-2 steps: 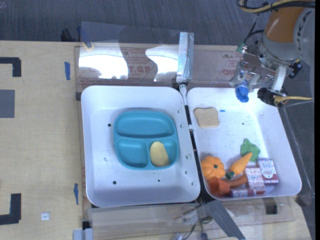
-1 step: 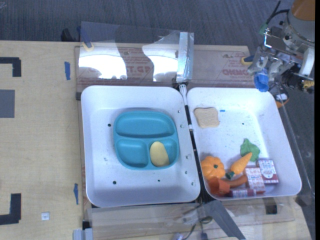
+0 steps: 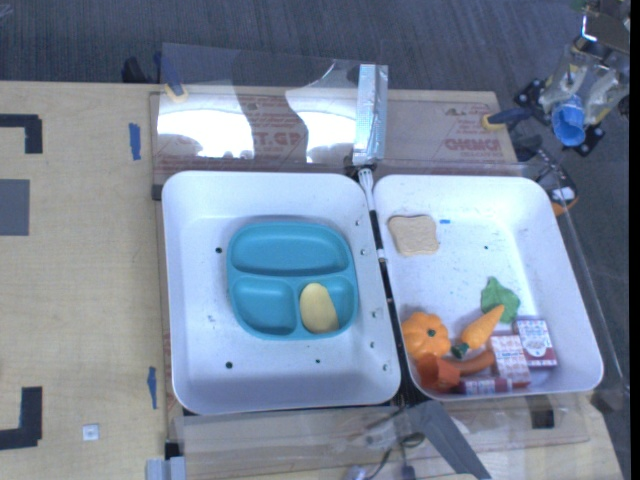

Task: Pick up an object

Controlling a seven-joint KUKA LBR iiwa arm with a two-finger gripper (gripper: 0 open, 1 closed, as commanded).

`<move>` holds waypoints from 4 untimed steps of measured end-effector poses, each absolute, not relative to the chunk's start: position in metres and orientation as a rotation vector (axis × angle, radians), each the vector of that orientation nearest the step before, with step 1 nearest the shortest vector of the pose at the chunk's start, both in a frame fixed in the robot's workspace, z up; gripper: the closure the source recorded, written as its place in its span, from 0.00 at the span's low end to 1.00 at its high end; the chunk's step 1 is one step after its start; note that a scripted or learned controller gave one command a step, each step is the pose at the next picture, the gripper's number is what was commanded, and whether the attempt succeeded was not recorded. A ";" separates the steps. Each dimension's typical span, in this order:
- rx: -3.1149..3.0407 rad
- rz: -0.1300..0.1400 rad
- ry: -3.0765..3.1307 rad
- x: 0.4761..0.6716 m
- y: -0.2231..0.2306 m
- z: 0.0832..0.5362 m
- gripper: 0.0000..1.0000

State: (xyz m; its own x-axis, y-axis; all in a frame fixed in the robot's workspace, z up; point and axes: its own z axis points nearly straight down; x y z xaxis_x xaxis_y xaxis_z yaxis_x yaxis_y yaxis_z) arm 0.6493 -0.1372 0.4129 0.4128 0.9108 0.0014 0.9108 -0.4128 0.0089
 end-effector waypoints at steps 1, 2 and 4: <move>2.868 -0.012 1.296 0.666 -0.107 0.302 1.00; 2.828 0.000 1.368 0.616 -0.115 0.327 1.00; 2.924 0.007 1.144 0.587 -0.146 0.349 1.00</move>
